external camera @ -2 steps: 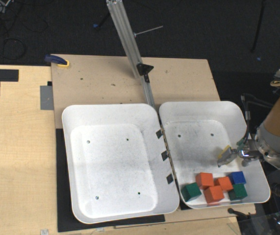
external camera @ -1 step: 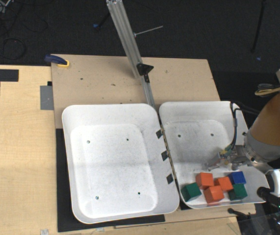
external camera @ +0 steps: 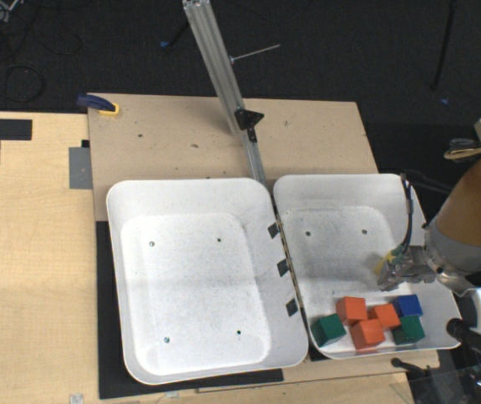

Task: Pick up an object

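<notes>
Camera view: hand [external camera: 402, 269], grip state unclear, hovers above small blocks [external camera: 372, 320]; they look light, rigid, best pinched across flat sides

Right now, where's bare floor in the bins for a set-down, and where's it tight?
Left bin: whole floor bare. Right bin: far half bare, from the divider clips across. Tight in its near right corner, where orange, green and blue blocks cluster beside the gripper.
</notes>
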You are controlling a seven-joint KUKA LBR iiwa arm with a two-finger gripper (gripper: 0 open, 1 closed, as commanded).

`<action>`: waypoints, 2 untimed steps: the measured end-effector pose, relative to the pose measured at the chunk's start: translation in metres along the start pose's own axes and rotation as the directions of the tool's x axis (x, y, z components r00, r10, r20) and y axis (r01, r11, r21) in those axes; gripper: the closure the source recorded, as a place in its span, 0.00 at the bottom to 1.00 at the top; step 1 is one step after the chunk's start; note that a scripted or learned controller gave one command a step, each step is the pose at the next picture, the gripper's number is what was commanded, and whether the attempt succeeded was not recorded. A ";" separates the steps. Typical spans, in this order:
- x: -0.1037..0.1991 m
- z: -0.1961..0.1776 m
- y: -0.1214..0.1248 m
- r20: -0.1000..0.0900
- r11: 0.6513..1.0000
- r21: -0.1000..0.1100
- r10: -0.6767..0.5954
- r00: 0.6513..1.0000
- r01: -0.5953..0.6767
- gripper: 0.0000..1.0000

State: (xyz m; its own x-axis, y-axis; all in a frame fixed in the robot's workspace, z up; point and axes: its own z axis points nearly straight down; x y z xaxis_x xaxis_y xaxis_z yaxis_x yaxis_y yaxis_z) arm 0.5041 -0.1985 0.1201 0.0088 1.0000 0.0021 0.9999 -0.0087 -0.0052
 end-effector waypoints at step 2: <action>-0.006 -0.095 0.004 0.004 1.000 -0.008 -0.009 1.000 0.009 1.00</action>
State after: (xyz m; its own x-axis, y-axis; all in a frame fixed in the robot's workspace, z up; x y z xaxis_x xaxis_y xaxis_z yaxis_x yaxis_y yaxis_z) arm 0.5083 -0.2045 0.2146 -0.0005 1.0000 -0.0015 1.0000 0.0005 0.0031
